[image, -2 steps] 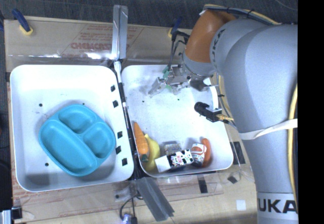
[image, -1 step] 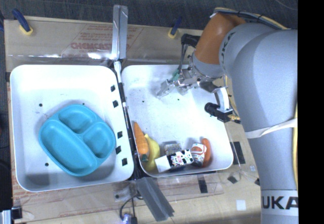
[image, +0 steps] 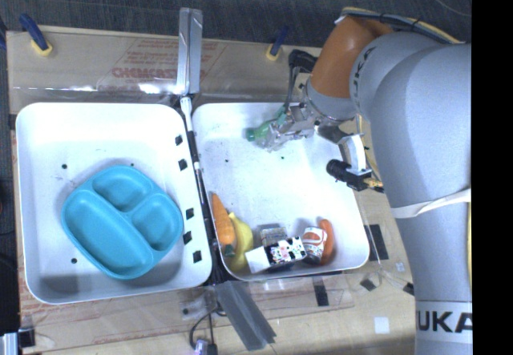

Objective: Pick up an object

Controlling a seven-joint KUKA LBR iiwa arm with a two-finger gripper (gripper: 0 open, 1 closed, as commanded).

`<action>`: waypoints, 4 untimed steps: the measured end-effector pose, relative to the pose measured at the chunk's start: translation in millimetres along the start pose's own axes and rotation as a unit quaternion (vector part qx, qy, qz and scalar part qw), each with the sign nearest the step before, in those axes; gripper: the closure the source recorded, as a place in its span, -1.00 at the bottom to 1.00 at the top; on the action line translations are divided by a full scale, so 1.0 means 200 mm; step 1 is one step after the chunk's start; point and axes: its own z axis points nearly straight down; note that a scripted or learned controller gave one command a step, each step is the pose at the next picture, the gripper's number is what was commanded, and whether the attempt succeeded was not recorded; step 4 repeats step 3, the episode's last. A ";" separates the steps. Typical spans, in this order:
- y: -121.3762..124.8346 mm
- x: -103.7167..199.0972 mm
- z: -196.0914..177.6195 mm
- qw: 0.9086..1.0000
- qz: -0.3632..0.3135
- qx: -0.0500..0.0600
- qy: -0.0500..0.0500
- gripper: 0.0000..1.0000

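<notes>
One small green thing [image: 258, 134] lies near the top of the right white bin [image: 240, 185], at the tip of the gripper [image: 282, 131]. We cannot tell if it is gripped. Toy foods [image: 272, 245] crowd the bottom edge. A blue plastic divided plate [image: 120, 219] sits in the left bin [image: 40, 153].

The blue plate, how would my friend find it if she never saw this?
Look at the left bin of the two white ones. The blue plate lies in its lower half, the sole thing there. It is light blue with three hollows, while the toys huddle in the right bin.
</notes>
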 end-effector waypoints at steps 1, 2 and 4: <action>0.00 0.00 0.00 1.000 0.000 0.001 0.000 -1.00; -0.01 -0.15 0.04 1.000 -0.005 -0.005 -0.001 -1.00; -0.01 -0.15 -0.02 1.000 -0.007 -0.005 -0.002 1.00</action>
